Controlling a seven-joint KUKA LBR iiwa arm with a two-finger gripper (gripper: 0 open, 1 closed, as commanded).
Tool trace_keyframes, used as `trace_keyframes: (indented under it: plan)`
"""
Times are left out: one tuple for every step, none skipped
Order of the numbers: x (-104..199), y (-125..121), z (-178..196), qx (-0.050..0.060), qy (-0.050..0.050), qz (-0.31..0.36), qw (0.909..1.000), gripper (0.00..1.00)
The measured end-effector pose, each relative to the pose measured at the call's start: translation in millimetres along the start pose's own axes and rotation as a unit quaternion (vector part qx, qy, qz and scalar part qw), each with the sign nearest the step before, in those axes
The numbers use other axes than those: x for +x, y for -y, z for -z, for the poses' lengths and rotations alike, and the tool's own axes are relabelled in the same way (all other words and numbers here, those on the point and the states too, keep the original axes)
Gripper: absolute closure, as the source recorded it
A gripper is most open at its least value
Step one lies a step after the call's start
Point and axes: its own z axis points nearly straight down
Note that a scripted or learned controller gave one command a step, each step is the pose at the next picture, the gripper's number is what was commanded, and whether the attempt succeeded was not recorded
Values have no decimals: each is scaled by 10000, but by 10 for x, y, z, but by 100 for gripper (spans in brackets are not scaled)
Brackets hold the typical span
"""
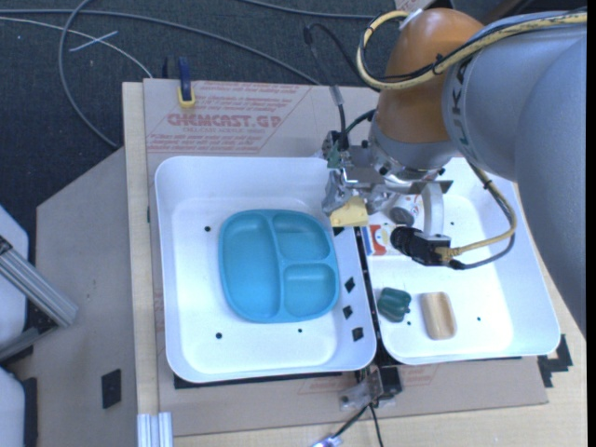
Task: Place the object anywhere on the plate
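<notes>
Object: a pale yellow piece sits at the tip of the gripper, over the seam between the two bins, just past the plate's upper right corner.
Grip: the yellow piece shows between the metal fingers, which look clamped on it; the contact itself is small and partly shaded, so how firmly it is held is hard to make out.
Plate: a blue plate with three compartments lies flat in the left bin, with nothing on it.
Object versus plate: the yellow piece is just beside the plate's rim, apart from it, not over any compartment.
Arm pose: the grey arm comes in from the upper right, the orange band above the wrist, the gripper pointing down and to the left towards the bins' shared edge.
Hidden: the arm covers the upper part of the right bin; the far side of the gripper is behind the wrist.
Right bin: a dark green piece and a tan block lie near the front, close together but apart; a small red and white item lies by the left wall, partly under the gripper.
Cables: a yellow cable with a black plug hangs below the wrist.
Bench: a cardboard sheet lies under both bins.
</notes>
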Motion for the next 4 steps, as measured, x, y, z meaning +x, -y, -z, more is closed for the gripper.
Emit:
trace_keyframes:
  plan:
    - [540, -117, 194, -13, -8, 10, 10000, 100]
    - [644, -34, 163, 18, 4, -16, 10000, 100]
    - [707, -41, 65, 22, 5, -23, 10000, 100]
    - [707, -41, 71, 18, 6, -21, 10000, 0]
